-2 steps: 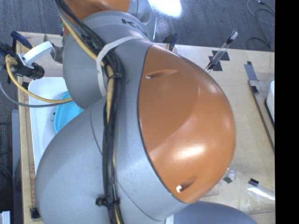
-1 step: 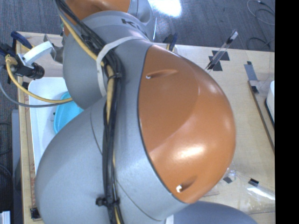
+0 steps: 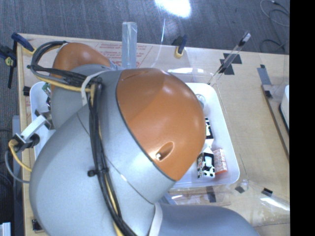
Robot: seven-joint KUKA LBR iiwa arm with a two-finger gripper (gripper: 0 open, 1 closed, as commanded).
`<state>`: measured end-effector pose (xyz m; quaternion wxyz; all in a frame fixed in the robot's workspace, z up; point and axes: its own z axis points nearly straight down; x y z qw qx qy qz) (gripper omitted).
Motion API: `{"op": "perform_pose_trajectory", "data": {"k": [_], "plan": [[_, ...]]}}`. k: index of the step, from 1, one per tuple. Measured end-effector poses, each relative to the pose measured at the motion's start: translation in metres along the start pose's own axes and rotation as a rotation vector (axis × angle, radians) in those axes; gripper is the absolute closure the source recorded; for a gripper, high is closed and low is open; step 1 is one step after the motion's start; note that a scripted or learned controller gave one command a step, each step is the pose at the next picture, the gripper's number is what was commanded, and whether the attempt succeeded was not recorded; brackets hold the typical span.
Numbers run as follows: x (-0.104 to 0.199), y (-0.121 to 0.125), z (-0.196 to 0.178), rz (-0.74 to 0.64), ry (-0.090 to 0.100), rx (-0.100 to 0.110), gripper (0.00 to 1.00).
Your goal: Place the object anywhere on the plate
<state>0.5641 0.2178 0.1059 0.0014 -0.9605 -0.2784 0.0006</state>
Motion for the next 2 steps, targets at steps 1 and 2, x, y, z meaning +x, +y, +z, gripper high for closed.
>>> {"op": "perform_pose_trajectory", "data": {"k": [1, 2], "plan": [[0.022, 0.034, 0.014, 0.229, 0.004, 0.011, 0.0], [0.065, 0.051, -0.098, 0.356, -0.006, -0.002, 0.0]]}}
